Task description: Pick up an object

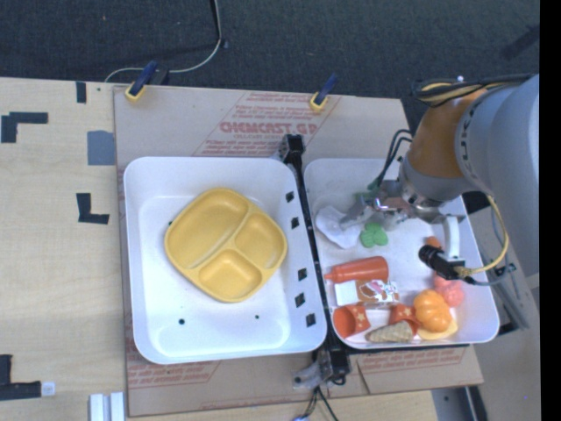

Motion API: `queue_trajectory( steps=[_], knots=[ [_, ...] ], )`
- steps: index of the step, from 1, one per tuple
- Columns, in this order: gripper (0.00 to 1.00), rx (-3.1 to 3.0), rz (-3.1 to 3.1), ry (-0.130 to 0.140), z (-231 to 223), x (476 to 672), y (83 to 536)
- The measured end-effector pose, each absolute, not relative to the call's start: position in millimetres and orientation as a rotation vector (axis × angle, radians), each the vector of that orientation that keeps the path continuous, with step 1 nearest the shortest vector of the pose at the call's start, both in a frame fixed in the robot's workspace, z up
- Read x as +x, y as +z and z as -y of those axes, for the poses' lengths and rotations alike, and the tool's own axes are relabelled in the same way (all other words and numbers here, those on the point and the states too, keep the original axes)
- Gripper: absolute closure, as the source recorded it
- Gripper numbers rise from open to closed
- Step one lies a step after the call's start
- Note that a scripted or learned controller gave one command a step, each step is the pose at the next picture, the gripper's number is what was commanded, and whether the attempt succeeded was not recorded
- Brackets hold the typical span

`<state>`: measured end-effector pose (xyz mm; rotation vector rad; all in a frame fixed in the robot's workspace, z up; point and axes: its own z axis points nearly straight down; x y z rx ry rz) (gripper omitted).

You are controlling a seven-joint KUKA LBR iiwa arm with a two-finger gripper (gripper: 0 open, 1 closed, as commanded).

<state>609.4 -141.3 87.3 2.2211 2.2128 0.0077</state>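
A: What's in the bins?
B: Left bin (140,235): a yellow divided plate (226,244). Right bin (478,261): toy foods at lower right, green piece (374,235) under the gripper (379,207).
A: Fingers?
B: Can't tell.

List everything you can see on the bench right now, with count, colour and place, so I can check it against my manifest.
divided plate: 1, yellow, middle of the left bin
left bin: 1, white, left half of the cardboard sheet
right bin: 1, white, beside the left bin
crumpled white item: 1, white, upper left of the right bin
green item: 1, green, just below the gripper
red cylinder: 1, red-orange, middle of the right bin
small printed packet: 1, white and red, below the red cylinder
orange round toy: 1, orange, lower right corner
pink item: 1, pink, right edge
clamps: 2, yellow and blue, top edge of the cardboard
gripper: 1, dark metal, over the right bin's upper part
arm: 1, grey with orange band, entering from the right
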Motion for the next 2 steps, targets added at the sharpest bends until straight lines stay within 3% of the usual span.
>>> queue_trajectory(
  steps=[1, 2],
  knots=[
    [1.0, 2.218, -2.219, 0.007, 140.2, 610.9, 97.9],
    [0.0, 2.218, -2.22, 0.007, 140.3, 610.8, 97.8]
  ],
)
